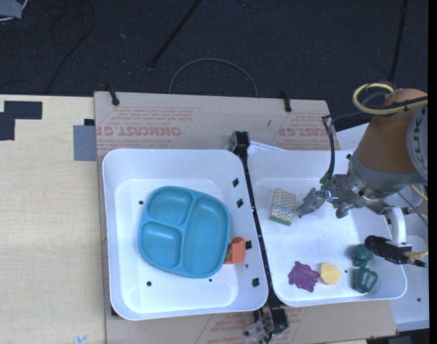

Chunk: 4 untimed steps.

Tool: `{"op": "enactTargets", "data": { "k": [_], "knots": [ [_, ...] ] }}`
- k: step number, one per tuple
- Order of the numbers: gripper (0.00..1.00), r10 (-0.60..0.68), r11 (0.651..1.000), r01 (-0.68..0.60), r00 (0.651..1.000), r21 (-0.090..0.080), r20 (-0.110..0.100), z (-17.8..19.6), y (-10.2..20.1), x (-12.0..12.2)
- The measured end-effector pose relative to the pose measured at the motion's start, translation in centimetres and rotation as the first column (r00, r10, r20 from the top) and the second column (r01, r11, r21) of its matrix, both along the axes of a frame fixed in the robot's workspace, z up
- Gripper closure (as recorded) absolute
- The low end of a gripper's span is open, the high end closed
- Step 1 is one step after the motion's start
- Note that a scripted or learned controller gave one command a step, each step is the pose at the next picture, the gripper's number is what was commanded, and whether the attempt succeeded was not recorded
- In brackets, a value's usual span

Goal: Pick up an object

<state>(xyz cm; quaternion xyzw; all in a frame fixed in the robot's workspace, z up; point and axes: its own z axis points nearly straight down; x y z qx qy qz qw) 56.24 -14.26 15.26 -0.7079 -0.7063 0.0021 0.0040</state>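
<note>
My gripper (324, 205) hangs over the middle of the right bin (276, 170), open with nothing between its fingers. Just left of it lies a small block (281, 206) with a green and white pattern, apart from the fingers. Near the front of this bin lie a purple piece (302, 275) and a yellow piece (330, 273). Two dark green pieces (363, 267) sit at the front right corner.
The left bin (125, 170) holds a blue divided plate (184, 230) and an orange block (236, 251) against the plate's right edge. A black divider (248, 213) runs between the bins. The grey and orange arm (390, 145) covers the right bin's far right side.
</note>
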Motion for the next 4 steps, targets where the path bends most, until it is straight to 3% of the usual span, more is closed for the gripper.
{"op": "enactTargets", "data": {
  "k": [1,2,4],
  "knots": [
    [0.0,-0.002,1.0,0.002,1.0,0.0,0.0,-5.7,1.0,-0.4],
    [1.0,-0.009,1.0,0.009,1.0,-0.001,0.002,-4.4,0.7,-0.4],
    [1.0,0.004,1.0,-0.004,1.0,-0.003,0.011,7.1,1.1,-0.5]
  ]
}}
